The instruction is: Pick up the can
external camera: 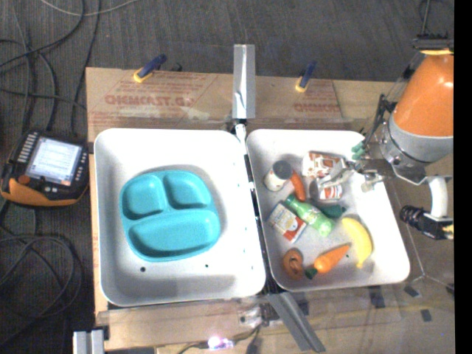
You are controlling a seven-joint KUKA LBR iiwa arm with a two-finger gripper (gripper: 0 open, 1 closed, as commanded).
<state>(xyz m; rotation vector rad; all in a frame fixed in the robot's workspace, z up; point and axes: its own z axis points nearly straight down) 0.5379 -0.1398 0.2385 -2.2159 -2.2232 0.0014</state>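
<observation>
Glossy turquoise plastic plate (171,214) in a smooth white plastic bin (110,271); matt brown cardboard (169,98) beneath; the can (279,174) looks dull metal.

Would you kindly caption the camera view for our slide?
Gripper over the right bin's clutter near the can; blue tray in left bin.

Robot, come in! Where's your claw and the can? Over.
Gripper low in right white bin, over red-and-white can. Green bottle, orange carrot crowd it.

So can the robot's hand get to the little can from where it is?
Probably yes. The can stands near the bin's top-left with open space above it, though the hand must pass over the carton between them.
</observation>
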